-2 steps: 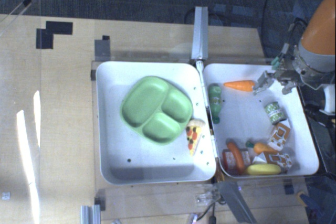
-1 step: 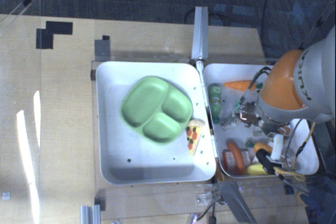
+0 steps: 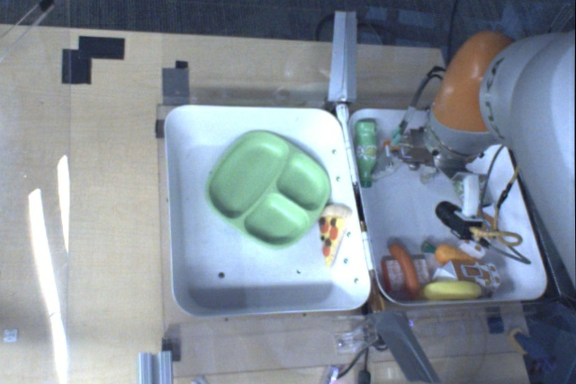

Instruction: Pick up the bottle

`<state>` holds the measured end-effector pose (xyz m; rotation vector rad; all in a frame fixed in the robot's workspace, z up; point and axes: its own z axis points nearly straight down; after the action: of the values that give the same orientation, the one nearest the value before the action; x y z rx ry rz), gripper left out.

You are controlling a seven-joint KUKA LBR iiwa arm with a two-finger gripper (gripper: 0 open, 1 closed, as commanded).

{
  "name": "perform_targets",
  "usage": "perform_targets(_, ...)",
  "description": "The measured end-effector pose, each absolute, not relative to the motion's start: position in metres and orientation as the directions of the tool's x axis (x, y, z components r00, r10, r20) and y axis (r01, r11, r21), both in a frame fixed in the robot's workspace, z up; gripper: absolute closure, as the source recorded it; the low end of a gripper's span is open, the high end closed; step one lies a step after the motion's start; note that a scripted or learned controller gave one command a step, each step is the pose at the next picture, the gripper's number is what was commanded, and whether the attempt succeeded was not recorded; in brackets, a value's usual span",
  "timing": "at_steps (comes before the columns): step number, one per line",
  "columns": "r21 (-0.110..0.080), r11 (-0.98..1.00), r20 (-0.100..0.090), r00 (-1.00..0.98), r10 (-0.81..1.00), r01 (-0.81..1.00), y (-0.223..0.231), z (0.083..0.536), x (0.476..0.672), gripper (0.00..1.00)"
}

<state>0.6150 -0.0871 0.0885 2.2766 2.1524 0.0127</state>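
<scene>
Light wood makes up the bench (image 3: 99,220), and dark carpet lies beyond its far edge. Two white bins sit on it side by side.

From the right, the big grey arm (image 3: 531,103) with its orange band reaches over the right bin (image 3: 400,220). Its gripper (image 3: 407,150) hangs low at the far left part of that bin. It is too small and mixed up with wires to tell how it is set. Nothing can be seen caught in it.

Just beside the gripper, to its left, lies the green bottle (image 3: 365,150). It rests against the bin's left wall, with its cap end pointing to the far side.

Nearer the front of the same bin are a red can (image 3: 401,272), a yellow banana (image 3: 452,290), a carrot (image 3: 450,253) and some scissors with orange handles (image 3: 493,237).

The left bin (image 3: 193,283) holds a green plate (image 3: 269,185) with three parts. A small pizza slice toy (image 3: 332,232) lies by the plate's right side, near the bin wall.
</scene>
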Motion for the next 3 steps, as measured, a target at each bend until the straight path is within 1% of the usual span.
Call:
perform_targets(1,-0.041,0.092,0.005,-0.091,0.996,0.995,-0.092,0.086,0.66,0.0)
perform_targets(2,-0.041,0.098,0.006,-0.098,0.995,0.994,-0.092,0.086,0.66,0.0)
perform_targets(3,0.008,0.159,-0.002,-0.159,0.987,0.987,-0.073,0.188,0.669,0.0)
